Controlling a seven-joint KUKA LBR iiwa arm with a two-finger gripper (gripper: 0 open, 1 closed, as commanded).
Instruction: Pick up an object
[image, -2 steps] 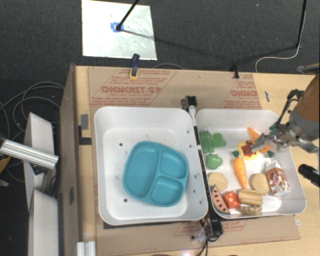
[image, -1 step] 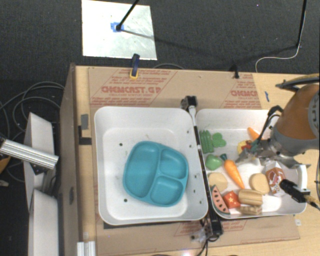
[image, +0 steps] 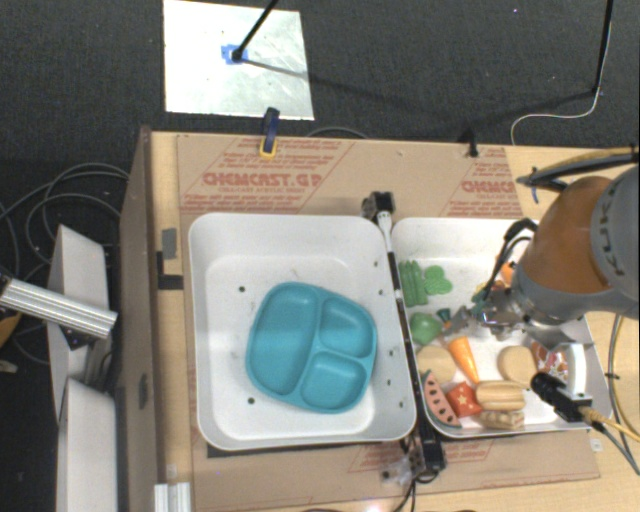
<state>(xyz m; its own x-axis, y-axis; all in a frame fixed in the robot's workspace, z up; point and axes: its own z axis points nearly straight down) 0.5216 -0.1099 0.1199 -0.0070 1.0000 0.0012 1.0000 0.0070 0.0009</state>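
Gripper (image: 468, 319): tip low in the right bin (image: 455, 229), approx. mid-bin; can't tell from here whether it is spread or closed. Nothing seen held.

Item to pick: none singled out by the task. Nearest candidates, in my view, are the carrot (image: 462, 356), just beside the tip toward the bin's front edge, and the round green piece (image: 425, 327), just beside it toward the divider.

Risks (judgement):
- Crowding. Carrot, green piece and pale lump (image: 515, 362) lie close together near the tip; a closing grip could catch two, or nudge one aside and shut on nothing.
- Carrot lies tilted and tapered, so it prob. slips out if gripped near the thin end.
- Front items are packed against the bin's front edge, w/ little room to get round them.
- Arm body hangs over the bin's right side; what lies under it can't be seen.

Containers:
- Left bin (image: 215, 240): one blue divided plate (image: 312, 345), centre, lying flat, compartments bare.
- Right bin: leafy green piece (image: 432, 280) near the divider, back half; round green piece; carrot; pale lump; melon slice (image: 446, 400) at the front-left corner; bread roll (image: 500, 395) by the front edge, touching the melon slice.
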